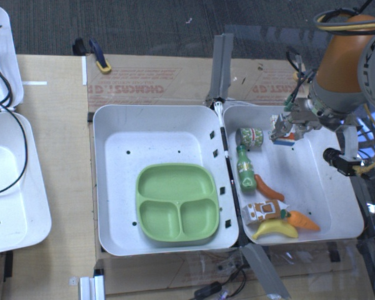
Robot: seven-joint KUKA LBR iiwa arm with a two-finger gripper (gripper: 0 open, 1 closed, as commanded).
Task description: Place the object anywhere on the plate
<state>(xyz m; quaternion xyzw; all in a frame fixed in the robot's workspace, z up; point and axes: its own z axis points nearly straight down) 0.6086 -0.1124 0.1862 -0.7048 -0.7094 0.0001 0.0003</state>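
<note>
one green plate in the left bin; right bin: two carrots, one can, bottle, banana, carton. gripper jaw state: cannot tell.

1. The green plate, with three compartments and rounded corners, lies flat in the left bin, toward its near edge.
2. Right bin: a green bottle, a small can, two carrots, a banana and a small carton.

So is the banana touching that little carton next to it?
Touching. The camera view shows the banana lying right against the carton's lower edge in the right bin, with no gap between them.
</note>
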